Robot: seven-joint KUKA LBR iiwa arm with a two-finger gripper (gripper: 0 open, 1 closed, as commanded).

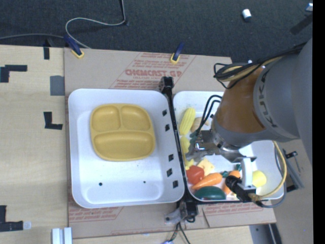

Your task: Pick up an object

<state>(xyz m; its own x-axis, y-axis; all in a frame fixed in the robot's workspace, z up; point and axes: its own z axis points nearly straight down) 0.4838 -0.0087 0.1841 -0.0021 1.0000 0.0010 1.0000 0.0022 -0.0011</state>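
Arm [254, 105] crowds right bin [266, 149]; corn [187, 120] hugs its left wall

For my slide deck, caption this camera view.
KUKA arm reaching into the right bin of toy food; yellow divided plate in the left bin.

- Two bins side by side on the bench: left bin [81, 151], right bin [269, 151], their inner walls touching along the middle.
- Divided tray [122, 132]: lies in the left bin, in its rear half, apart from the walls.
- Corn cob [187, 121]: in the right bin, rear left corner, just beside the wall shared with the left bin.
- Tomato [194, 175], carrot [212, 179], cucumber [208, 192]: clustered in the right bin's front left part, touching one another; the cucumber nearest the front wall.
- Lemon [259, 178]: in the right bin, to the right of that cluster.
- Arm [254, 111]: reaches in from the right, above the right bin's middle.
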